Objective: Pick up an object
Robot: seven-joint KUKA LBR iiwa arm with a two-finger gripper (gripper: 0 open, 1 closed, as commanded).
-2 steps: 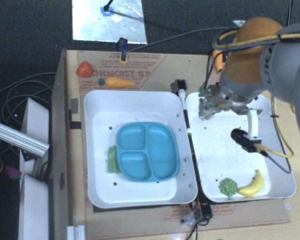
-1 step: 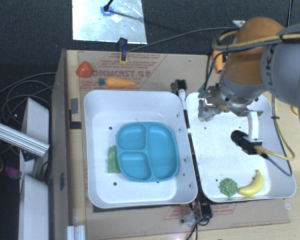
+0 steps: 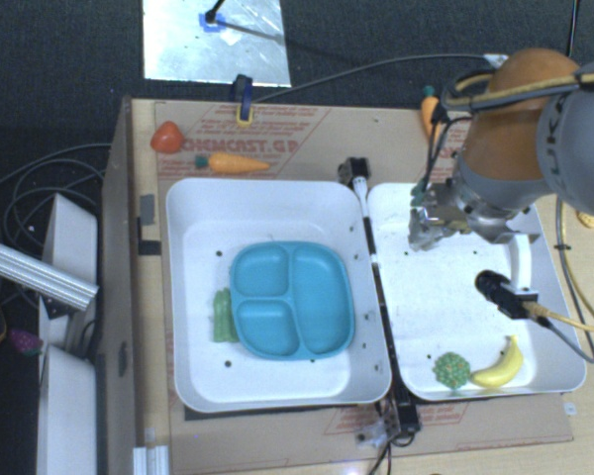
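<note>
Tool (image 3: 428, 228) right of frame centre, in the upper-left corner of the right bin (image 3: 572, 372), pointing down from the grey and orange arm (image 3: 520, 127) that enters from the right edge. Impossible to tell from this slant whether wide or narrow; nothing visibly held. Below and around it just bare white floor, so probably a descent onto a spot with nothing to take, or a pause between tries.

Just right and below of the tool, a black cylinder with a cable (image 3: 505, 295) and a white strip (image 3: 520, 260); unclear whether loose in the bin or part of the rig.

Further down, at the lower right of the frame, the likely candidates for the task: a yellow banana (image 3: 502, 365) lying curved against the near wall, and a green knobbly piece (image 3: 452, 369) just beside it, nearly touching. Both well apart from the tool, near the front wall, probably rolled or dropped there. Harder to grasp so close to the rim.

Across the divider, in the left bin (image 3: 200, 216), a blue divided plate (image 3: 292, 300) flat at the centre, with a small green piece (image 3: 223, 317) touching its left edge.

Outside the bins, toward upper left, on the cardboard-covered desk (image 3: 307, 137), a carrot (image 3: 228, 163) and a red-orange round thing (image 3: 166, 138), out of play there.
</note>
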